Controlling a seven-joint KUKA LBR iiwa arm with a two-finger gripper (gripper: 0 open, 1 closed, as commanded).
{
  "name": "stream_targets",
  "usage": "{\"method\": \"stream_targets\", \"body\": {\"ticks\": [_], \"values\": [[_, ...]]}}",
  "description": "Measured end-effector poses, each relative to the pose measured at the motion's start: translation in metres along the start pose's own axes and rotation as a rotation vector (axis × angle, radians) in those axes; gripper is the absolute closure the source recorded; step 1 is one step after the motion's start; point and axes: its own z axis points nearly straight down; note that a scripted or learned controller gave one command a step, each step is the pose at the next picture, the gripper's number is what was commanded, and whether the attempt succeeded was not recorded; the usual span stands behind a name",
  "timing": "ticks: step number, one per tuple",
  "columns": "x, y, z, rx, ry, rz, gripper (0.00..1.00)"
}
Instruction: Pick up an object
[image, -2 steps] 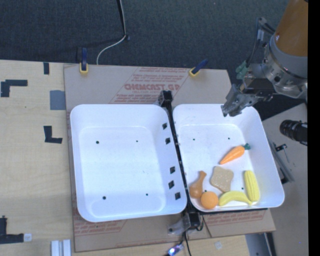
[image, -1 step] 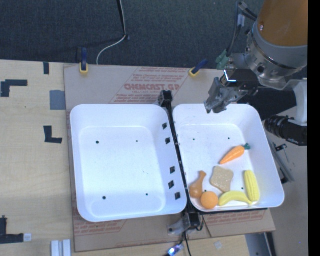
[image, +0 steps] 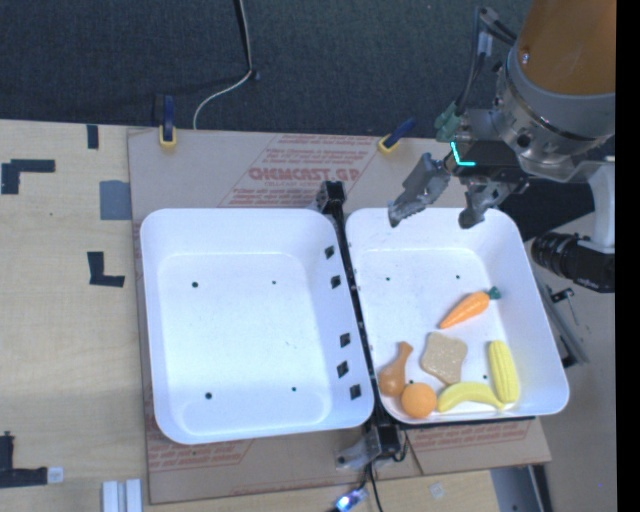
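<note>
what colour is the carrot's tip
Green, on the orange carrot; it shows in the camera view.

Brown cardboard sheet (image: 300, 175), printed red, as landmark; yellow clamp (image: 167, 134) at its far left corner; blue-yellow clamp (image: 396, 135) at its far edge, rightward; white cable (image: 228, 85) beyond it on dark cloth (image: 300, 50).

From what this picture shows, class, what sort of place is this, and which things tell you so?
Probably a robotics lab test bench. A robot arm hangs over two white bins, toy food such as a carrot and a banana lies in the right one, and clamps hold the board down.
</note>
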Motion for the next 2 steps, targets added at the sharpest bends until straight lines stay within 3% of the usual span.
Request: {"method": "stream_targets", "body": {"ticks": [1,2], "values": [[0.0005,0.0004,-0.0102,0.0,-0.001,-0.001,1.0],[0.0004,0.0004,-0.0097,0.001,-0.001,-0.001,0.0]]}}
